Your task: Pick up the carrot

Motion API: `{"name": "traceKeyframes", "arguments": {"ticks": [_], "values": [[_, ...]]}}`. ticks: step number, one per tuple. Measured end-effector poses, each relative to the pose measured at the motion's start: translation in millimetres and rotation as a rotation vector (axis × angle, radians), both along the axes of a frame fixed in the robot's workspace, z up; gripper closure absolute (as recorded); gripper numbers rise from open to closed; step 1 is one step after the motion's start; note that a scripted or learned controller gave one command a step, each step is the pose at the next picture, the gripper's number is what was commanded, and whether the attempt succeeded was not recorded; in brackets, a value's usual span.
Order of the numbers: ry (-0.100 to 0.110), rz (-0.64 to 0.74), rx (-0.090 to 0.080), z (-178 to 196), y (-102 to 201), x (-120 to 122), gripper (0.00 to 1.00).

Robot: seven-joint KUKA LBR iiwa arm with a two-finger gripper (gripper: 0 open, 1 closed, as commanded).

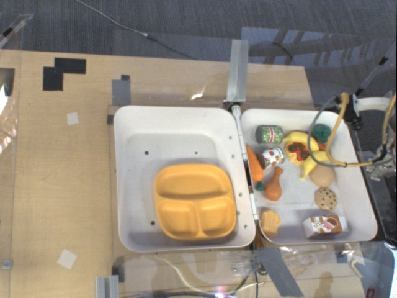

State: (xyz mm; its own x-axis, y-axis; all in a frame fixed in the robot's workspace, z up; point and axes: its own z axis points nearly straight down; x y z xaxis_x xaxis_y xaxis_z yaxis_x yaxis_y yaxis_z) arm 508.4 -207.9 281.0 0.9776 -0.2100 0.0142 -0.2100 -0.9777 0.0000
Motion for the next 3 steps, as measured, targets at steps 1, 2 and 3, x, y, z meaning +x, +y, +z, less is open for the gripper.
{"name": "traceKeyframes", "arguments": {"ticks": [1,2,3], "values": [[0.024,-0.087,0.012,-160.1,5.0,-13.3,1.0],[0.012,0.012,0.004,-181.8,2.6,-8.1,1.0],[0.0,0.011,0.0,-52.8,1.2,1.0,1.0]]}}
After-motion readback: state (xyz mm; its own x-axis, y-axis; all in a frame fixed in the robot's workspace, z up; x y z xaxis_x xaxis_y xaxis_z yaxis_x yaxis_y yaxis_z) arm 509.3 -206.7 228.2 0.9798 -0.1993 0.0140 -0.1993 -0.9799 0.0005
